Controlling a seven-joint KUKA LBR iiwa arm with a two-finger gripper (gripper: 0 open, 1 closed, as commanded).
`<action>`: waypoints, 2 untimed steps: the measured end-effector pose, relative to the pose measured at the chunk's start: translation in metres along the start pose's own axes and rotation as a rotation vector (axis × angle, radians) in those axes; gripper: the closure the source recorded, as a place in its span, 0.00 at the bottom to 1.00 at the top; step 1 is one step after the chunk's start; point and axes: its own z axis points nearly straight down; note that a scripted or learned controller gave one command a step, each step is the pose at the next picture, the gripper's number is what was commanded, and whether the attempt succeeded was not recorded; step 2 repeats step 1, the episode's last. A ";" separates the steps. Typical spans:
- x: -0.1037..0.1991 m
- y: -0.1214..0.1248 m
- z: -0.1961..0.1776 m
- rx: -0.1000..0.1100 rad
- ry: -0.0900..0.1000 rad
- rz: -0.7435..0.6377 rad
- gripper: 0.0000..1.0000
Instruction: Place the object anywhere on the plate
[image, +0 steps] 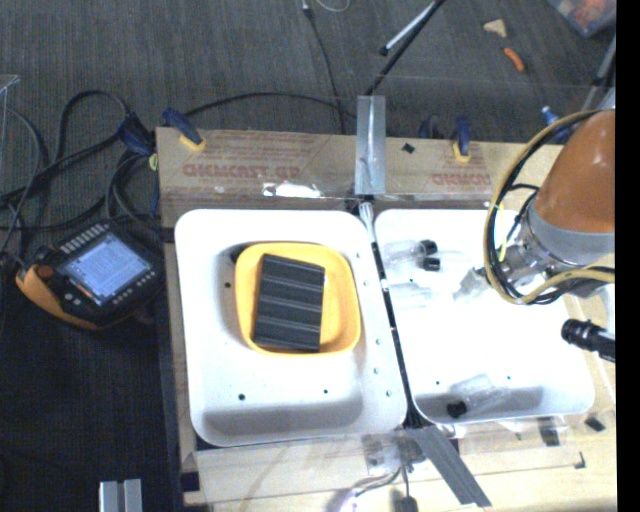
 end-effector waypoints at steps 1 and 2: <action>0.000 0.000 0.000 0.000 0.000 0.000 0.00; 0.000 0.000 0.000 0.000 0.000 0.000 0.00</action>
